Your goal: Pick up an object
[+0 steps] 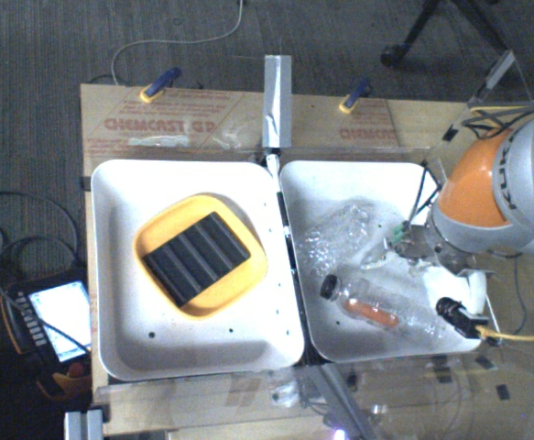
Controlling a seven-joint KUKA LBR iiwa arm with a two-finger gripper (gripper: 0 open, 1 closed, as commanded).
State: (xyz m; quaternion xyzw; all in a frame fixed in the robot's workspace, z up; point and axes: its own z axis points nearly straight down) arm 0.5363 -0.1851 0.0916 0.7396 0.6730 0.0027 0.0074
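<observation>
Pincer (pixel 411 242), its grip state impossible to tell, hangs low over the right bin (pixel 340 180) beside a clear bottle (pixel 376 308).

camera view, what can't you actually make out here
- Gripper: the arm's orange band and wrist cover it, so the state of its fingers cannot be told.
- Crumpled clear plastic in the right bin: see-through on white, outline unclear.
- Clear bottle: its far end blurs into the bin floor; the orange contents are too small to identify.
- Right bin's far-right wall: hidden by the arm.
</observation>
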